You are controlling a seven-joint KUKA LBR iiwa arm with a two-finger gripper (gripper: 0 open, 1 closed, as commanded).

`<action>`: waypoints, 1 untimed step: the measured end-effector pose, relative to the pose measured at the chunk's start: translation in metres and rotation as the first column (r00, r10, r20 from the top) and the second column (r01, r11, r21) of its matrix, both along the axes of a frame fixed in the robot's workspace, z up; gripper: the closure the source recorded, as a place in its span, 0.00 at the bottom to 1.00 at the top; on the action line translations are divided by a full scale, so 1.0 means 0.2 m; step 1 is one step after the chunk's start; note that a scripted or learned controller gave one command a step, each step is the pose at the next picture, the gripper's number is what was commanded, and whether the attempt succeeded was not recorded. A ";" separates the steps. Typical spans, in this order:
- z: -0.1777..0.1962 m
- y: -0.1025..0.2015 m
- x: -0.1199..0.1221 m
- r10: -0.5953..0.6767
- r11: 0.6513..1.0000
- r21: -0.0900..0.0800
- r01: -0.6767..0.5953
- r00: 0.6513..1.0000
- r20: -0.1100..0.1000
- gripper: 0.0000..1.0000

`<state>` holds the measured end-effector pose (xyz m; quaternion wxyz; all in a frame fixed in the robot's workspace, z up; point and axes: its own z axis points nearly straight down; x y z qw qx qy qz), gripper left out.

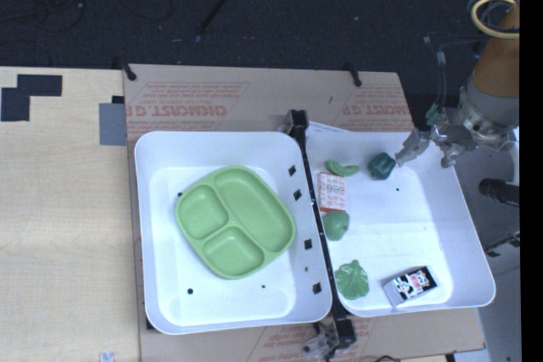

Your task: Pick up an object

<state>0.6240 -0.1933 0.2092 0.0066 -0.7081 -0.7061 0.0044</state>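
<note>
Gripper (429, 142) hangs over the right bin's (458, 208) far right corner — fingers spread apart, nothing between them. Nearest candidate, a dark green object (381, 165), lies just left of the fingertips — slightly nearer the bin's centre, not touching them.

Arm (496, 55) cropped at right edge

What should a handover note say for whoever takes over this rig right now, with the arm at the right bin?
Gripper: at the right bin's far edge, beside the dark green object; holding nothing that I can see.
Right bin also has: a light green piece, a printed card, a green rounded object, a leafy green object, a small black box.
Left bin: green divided plate.
Done: nothing lifted.
Left: grasp and lift one object.
</note>
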 end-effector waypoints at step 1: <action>0.05 0.00 0.01 0.003 1.000 -0.003 -0.003 1.000 0.015 0.00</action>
